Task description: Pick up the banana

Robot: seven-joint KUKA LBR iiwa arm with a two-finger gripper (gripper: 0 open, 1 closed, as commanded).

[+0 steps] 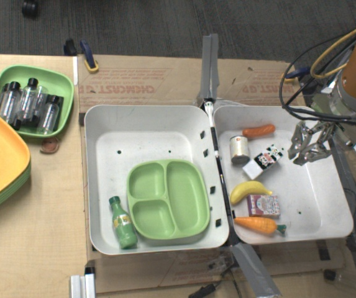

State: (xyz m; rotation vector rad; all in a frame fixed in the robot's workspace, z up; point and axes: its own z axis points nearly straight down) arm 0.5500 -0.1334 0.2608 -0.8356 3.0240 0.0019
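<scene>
The banana (248, 190) lies in the right bin (327, 219), near its left wall, just above a small pink box (263, 205) and touching or nearly touching it. Below the box rests a carrot (259, 225). Above the banana sit a white block (253, 167), a black-and-white item (269, 158), a tin can (239, 149) and a red sausage (258, 130).

The claw (308, 146) hangs over the right part of the same bin, well apart from the banana. Nothing is visible between its fingers; whether they are spread or closed cannot be told from this angle.

The left bin (103, 129) contains a green divided tray (167, 199) with a green bottle (122, 222) just beside its left edge. On the surface (35, 253) to the left stand a green dish of dark-capped bottles (30, 101) and a stack of orange plates (0, 163).
</scene>
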